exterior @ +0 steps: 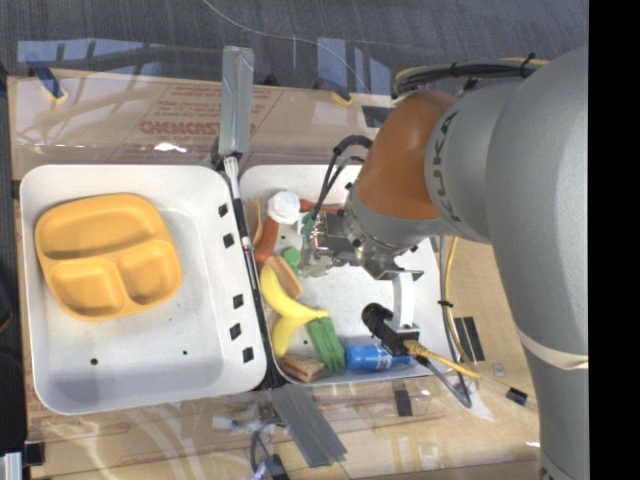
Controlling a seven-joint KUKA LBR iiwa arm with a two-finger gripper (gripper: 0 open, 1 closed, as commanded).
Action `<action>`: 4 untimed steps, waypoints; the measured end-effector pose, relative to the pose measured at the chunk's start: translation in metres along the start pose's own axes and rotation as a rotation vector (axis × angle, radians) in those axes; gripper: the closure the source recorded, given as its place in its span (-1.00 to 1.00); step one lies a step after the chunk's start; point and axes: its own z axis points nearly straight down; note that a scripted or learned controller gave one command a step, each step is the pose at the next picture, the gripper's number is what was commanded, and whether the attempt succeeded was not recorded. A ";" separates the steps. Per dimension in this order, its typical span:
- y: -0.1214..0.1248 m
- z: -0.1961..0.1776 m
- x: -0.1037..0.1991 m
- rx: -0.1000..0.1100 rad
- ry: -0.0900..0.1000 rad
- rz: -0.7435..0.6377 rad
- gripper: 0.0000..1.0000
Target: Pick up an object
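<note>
A: Where is the gripper [318, 243]?

B: Right of centre in the frame, low over the right bin [345, 288], under the orange band [405, 168] of the arm [520, 188]. Its tip is just beside a white-capped bottle [276, 216]. Whether it is apart or together, I cannot tell.

A: And the objects to pick?

B: They crowd that bin's left and lower sides: a banana [285, 313], a green piece [325, 340] touching it, and a blue bottle [375, 357] along the lower edge.

A: The left bin [130, 358]?

B: It holds a yellow divided tray [105, 255], in its upper-left part.
</note>
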 end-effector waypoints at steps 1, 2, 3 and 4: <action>0.092 0.011 -0.035 0.004 -0.002 0.430 1.00; -0.010 0.098 -0.038 0.003 0.001 0.922 1.00; -0.026 0.073 -0.044 0.003 -0.001 0.960 1.00; -0.037 0.063 -0.043 0.003 -0.002 1.170 1.00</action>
